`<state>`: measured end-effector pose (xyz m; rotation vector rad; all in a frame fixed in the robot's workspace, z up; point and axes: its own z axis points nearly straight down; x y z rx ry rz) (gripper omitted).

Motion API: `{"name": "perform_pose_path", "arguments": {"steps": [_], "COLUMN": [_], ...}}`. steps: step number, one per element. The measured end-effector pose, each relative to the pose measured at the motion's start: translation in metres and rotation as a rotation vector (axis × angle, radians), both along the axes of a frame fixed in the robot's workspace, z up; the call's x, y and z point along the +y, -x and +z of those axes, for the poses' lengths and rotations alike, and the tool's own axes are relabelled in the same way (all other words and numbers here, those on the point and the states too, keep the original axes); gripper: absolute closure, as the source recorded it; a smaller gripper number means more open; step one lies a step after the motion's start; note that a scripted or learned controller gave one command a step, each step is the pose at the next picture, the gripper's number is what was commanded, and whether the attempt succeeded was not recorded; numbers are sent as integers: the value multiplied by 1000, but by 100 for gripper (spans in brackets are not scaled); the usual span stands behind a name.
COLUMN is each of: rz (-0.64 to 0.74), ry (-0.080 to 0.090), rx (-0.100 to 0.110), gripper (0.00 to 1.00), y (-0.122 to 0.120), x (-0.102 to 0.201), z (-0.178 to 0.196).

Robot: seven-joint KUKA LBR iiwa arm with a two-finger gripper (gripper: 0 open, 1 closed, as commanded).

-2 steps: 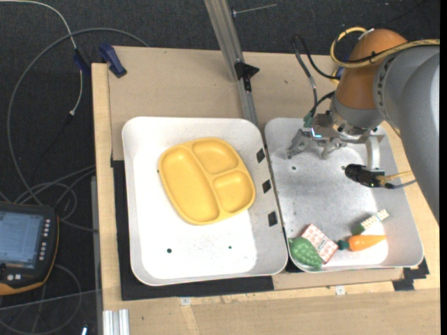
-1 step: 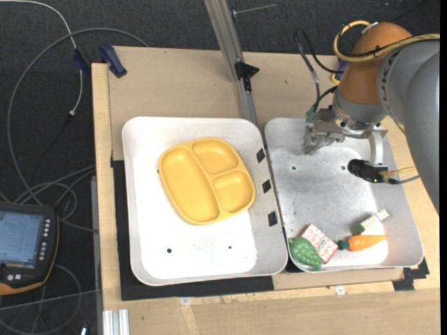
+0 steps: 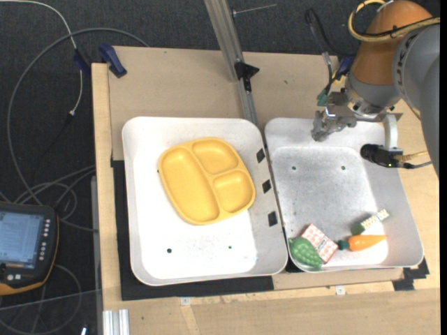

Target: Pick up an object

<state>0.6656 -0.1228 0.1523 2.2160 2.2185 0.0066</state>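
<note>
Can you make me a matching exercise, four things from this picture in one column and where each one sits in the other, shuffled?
Things:
1. yellow divided plate
2. orange carrot
3. green toy
4. gripper

Places:
A. right bin, near left corner
B. over the right bin's far edge
C. left bin
D. right bin, near right corner

Pairs: 1-C, 2-D, 3-A, 4-B

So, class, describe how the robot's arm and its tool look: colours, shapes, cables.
The arm is grey and rounded, with a bulging orange band above the wrist. A yellow cable loops over the band. The tool is small, metallic grey, with dark wires near its mount.
</note>
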Motion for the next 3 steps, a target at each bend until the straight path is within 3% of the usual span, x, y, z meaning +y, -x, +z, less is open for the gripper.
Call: {"name": "perform_pose_path", "arguments": {"steps": [2, 3], "rz": [1, 6], "ry": [0, -3], "rx": [-1, 7], "gripper": [100, 100], "y": [-4, -2], "x": [-1, 58], "z": [122, 124]}}
